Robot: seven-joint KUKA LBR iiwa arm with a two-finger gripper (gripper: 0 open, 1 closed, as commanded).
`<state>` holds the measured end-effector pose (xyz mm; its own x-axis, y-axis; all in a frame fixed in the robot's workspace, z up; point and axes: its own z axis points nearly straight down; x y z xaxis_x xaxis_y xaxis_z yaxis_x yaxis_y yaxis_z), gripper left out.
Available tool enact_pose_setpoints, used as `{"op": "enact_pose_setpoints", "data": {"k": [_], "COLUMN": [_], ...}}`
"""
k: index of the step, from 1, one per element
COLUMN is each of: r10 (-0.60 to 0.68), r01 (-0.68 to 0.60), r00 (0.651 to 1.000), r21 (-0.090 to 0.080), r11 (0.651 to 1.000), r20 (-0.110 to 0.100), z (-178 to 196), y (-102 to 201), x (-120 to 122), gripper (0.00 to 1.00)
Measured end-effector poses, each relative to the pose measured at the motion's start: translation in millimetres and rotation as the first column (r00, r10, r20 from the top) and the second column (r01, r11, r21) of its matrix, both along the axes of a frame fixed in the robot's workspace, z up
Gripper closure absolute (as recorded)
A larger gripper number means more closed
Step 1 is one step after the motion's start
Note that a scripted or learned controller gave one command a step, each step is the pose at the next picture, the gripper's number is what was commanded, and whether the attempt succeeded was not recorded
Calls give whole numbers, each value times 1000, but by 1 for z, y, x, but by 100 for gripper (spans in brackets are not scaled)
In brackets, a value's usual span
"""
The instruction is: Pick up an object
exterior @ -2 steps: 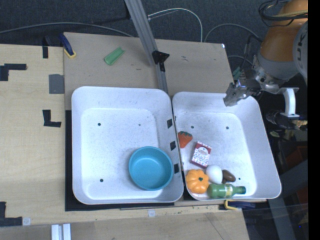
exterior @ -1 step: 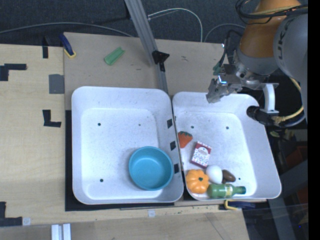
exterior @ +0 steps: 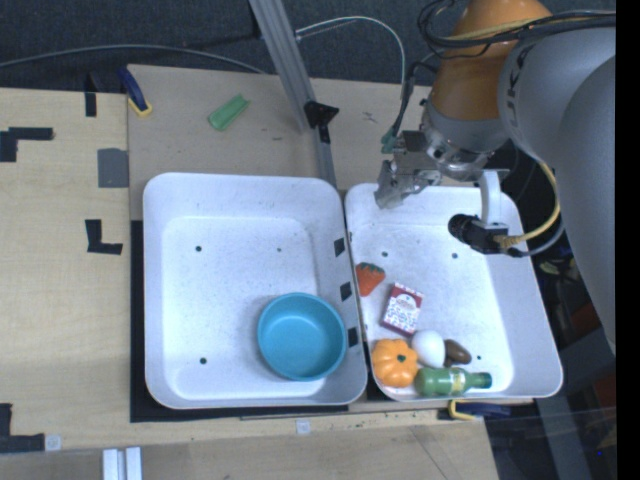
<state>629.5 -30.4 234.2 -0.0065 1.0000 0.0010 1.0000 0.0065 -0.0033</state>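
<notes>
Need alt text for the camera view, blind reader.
The gripper hangs over the right bin's far-left corner, away from the toys clustered at its near edge: strawberry, red box, pumpkin, egg, green bottle. A blue bowl sits in the left bin.

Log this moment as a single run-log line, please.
gripper: above right bin's far edge, holding nothing | toys clustered at near edge | blue bowl: left bin

The wooden bench [exterior: 60, 298] bears two white bins [exterior: 170, 268] side by side and a green block [exterior: 228, 112].
</notes>
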Motion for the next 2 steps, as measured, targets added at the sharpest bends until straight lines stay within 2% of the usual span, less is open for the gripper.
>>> {"op": "enact_pose_setpoints", "data": {"k": [2], "r10": [1], "r01": [-1], "r00": [1000], "r21": [0], "r11": [1000], "r20": [2], "z": [-18], "y": [103], "x": [9], "gripper": [100]}}
